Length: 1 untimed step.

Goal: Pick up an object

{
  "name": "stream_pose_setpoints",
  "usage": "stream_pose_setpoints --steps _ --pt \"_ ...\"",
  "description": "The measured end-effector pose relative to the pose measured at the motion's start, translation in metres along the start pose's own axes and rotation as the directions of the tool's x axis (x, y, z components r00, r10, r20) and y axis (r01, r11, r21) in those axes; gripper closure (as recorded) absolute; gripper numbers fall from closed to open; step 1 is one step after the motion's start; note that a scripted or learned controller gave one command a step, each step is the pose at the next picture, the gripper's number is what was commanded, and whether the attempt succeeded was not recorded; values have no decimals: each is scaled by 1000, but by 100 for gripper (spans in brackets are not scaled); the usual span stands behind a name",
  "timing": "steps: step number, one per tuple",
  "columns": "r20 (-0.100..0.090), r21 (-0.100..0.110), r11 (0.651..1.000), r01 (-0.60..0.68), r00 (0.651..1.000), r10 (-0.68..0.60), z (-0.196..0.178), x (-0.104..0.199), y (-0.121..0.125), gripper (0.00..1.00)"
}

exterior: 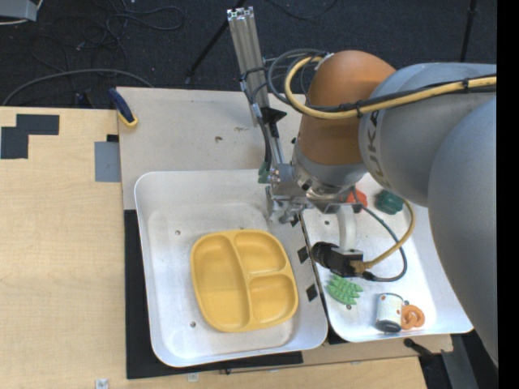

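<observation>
A yellow three-compartment tray [243, 280] lies flat in the left bin [162, 241].

The arm [422, 128] ran off the right edge and hid much of the right bin [438, 314] (its upper half especially).

Bright even light, sharp focus

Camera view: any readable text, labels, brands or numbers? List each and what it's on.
"KU": dark letters running down the grey arm casing, cut off by the cable; likely part of a brand name.
Nothing else is legible: no print shows on the yellow divided tray, the white bins or the small items.
</observation>
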<state>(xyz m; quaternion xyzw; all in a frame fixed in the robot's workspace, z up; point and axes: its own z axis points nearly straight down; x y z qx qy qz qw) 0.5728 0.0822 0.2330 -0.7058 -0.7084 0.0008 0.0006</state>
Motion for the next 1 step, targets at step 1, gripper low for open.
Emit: stream_pose_setpoints --steps 1 --pt "0 2 1000 -1 1000 1 0 -1 -1 0"
